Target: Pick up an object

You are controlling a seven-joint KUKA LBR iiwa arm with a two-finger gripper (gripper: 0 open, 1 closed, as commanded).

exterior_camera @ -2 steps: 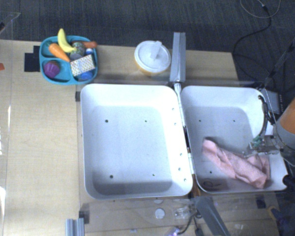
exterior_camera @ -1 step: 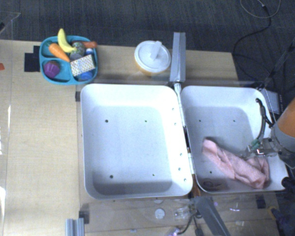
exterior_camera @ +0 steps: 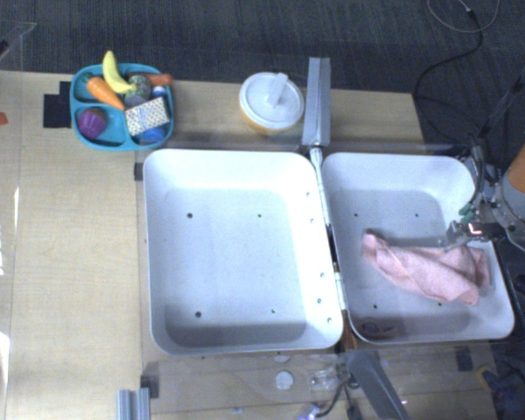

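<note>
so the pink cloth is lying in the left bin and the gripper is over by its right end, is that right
Not quite: the pink cloth lies in the right bin, not the left bin. The rest holds: in the camera view the gripper is at the cloth's right end, near that bin's right wall.

Grey arm [exterior_camera: 518, 201], orange band, small metallic gripper [exterior_camera: 466, 226].
</note>
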